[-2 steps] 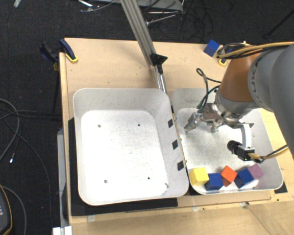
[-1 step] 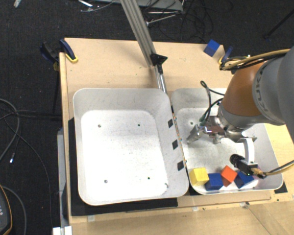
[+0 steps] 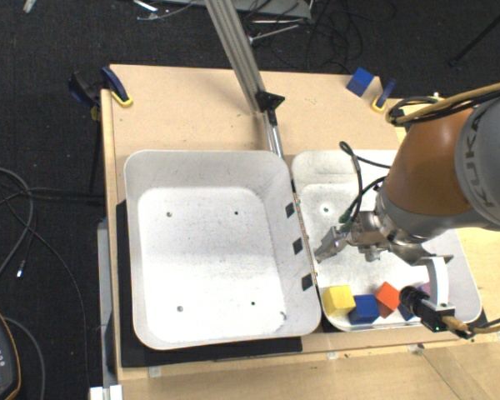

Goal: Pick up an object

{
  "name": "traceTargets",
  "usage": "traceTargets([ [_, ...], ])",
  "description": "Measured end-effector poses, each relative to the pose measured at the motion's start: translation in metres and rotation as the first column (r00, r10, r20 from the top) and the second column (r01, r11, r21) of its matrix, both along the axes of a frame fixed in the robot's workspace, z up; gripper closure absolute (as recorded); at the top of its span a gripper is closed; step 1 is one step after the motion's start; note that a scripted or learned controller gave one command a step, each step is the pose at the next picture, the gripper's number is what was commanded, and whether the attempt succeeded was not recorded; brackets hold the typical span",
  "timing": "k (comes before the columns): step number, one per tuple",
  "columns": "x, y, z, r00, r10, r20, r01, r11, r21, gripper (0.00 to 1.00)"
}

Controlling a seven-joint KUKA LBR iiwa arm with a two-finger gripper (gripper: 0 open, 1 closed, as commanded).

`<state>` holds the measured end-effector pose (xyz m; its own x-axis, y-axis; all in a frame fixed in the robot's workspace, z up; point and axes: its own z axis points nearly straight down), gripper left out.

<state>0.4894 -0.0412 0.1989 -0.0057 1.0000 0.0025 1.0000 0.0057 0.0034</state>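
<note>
In the right bin [image 3: 317,173], my gripper [image 3: 327,248] hangs low over the floor near the bin's left wall, under the grey and orange arm [image 3: 437,169]. Three blocks lie along the bin's front edge: a yellow block [image 3: 339,298], a blue block [image 3: 365,309] and an orange block [image 3: 387,297]. They sit below and to the right of the gripper, and the yellow one is nearest to it. I see nothing held in the gripper.
The left bin [image 3: 150,173] stands beside the right one, with a metal pole [image 3: 237,48] rising at the seam behind them. A blue block [image 3: 361,80] and clamps rest on the bench's far edge. Cables trail over the arm.
</note>
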Motion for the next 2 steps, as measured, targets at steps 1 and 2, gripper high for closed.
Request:
traceTargets([
  [1, 0.000, 0.032, -0.004, 1.000, 0.001, -0.004, -0.001, 1.000, -0.001, 0.00],
  [2, 0.058, 0.036, 0.112, 1.000, -0.001, 0.008, 0.001, 1.000, -0.004, 0.00],
])
